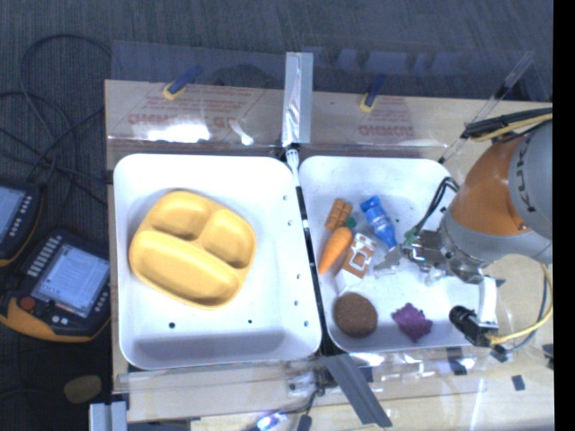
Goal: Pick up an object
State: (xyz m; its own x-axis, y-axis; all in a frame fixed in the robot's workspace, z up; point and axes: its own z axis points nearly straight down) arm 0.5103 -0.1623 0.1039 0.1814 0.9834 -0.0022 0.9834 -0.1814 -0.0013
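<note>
Target object: small packet (363, 255) with orange and white print, lying in the right bin (431, 171), centre-right of the frame, just left of the gripper (402, 256).
Direction from gripper: packet is sitting immediately toward frame left of the fingertips, apparently touching or nearly touching them.
Long axis: packet is lying roughly upright in the frame, tilted slightly; exact outline is too small to tell.
Gripper state: metal fingers are reaching leftward low over the bin floor; how far they are parted cannot be told, and nothing is visibly held between them.
Arm: grey arm with orange band (490, 196) is entering from the right edge of the frame; being the only arm, it is the nearer one by default.
Neighbours: carrot (334, 246) is lying just left of the packet, long axis slanting from upper right to lower left; blue bottle (378, 220) is lying just above; brown ball (356, 313) and purple toy (411, 320) are sitting lower in the same bin.
Left bin (135, 173): is holding a large yellow lump (191, 246), well apart from the gripper.
Writing: packet print is not legible; faint reddish lettering on the board (184, 115) above the bins is unreadable.
</note>
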